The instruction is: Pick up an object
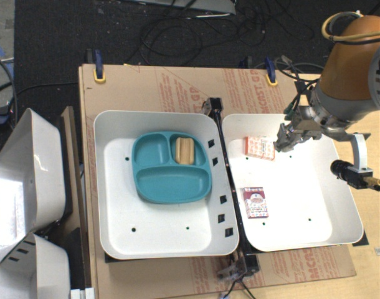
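Over the right bin's (339, 229) far edge, the end effector (285, 141) hangs at the end of the grey arm, which reaches in from the right with its orange band above. From this slanted view I cannot tell whether it is released or clenched; nothing is visible in its grip. Just to its left, close beside the tip and perhaps touching it, lies a small red-and-white carton (260, 147), flat on the bin floor near the divider, its long axis running roughly left to right across the view. That is the nearest candidate, so the coming move likely turns on a short shift leftward and down onto it. Farther toward the near side of the same bin, well apart from the tip, lies a second small packet, pink and red (256, 202), with its long axis running near to far. Beyond the divider, the left bin (115, 229) holds a teal divided tray (159, 179) with a tan block (185, 151) in its upper right compartment, farthest away.
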